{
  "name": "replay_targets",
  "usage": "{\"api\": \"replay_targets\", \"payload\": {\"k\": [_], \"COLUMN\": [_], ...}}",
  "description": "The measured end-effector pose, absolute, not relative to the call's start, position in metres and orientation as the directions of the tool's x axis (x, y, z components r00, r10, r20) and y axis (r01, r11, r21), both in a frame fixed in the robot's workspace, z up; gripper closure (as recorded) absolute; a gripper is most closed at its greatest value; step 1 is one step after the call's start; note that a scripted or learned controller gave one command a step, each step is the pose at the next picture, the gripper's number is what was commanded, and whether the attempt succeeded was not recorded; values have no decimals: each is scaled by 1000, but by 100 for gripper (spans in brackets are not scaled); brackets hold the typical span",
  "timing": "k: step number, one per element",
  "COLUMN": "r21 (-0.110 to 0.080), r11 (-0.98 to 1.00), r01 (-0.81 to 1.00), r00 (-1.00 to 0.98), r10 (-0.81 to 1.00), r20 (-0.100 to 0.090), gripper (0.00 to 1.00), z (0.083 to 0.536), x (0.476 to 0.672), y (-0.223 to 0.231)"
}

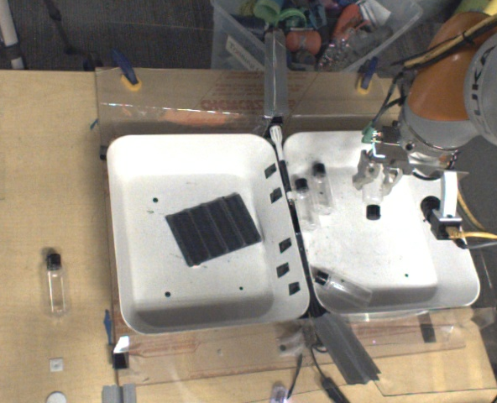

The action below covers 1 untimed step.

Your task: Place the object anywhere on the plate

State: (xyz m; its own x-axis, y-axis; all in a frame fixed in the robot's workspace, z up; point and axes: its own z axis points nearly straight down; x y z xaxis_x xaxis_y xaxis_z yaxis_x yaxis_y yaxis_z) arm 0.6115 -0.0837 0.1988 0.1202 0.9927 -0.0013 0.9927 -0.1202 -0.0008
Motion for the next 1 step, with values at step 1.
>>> {"api": "replay_targets", "payload": {"k": [1], "r21": [3], "r11": [404], "r01": [915], "r00": [-404], "r10": [915], "r20": [-1], "gripper": [100], "z": [193], "x": [637], "y": [-24]}}
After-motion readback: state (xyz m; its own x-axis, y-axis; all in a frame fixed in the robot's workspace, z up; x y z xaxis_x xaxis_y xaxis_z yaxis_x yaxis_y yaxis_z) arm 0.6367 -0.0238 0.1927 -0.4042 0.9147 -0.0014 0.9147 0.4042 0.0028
